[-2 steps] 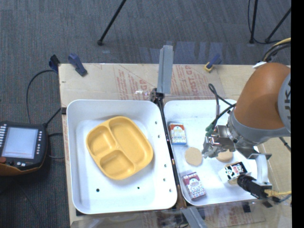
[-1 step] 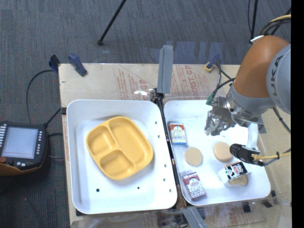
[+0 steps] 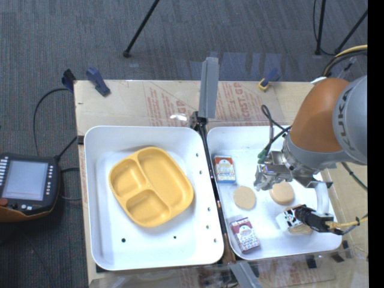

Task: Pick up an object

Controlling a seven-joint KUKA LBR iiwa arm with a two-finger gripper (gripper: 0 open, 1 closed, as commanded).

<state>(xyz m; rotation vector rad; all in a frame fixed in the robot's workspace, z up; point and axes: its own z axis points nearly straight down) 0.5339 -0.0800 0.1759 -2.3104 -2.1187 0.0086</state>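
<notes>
In the right bin (image 3: pixel 240 138) lie two tan round discs, one (image 3: pixel 244 197) near the middle and one (image 3: pixel 282 194) further right. A small red and blue box (image 3: pixel 225 168) lies by the bin's left wall. A dark red box (image 3: pixel 245 234) sits at the front. My gripper (image 3: pixel 264 179) hangs low over the bin, between the two discs and just above them. The wrist hides its tips.
The left bin (image 3: pixel 96 161) holds a yellow divided plate (image 3: pixel 150 185). A grey post (image 3: pixel 209 92) rises behind the wall between the bins. Clamps sit on the bench's back edge, and a pendant screen (image 3: pixel 25 182) lies off to the left.
</notes>
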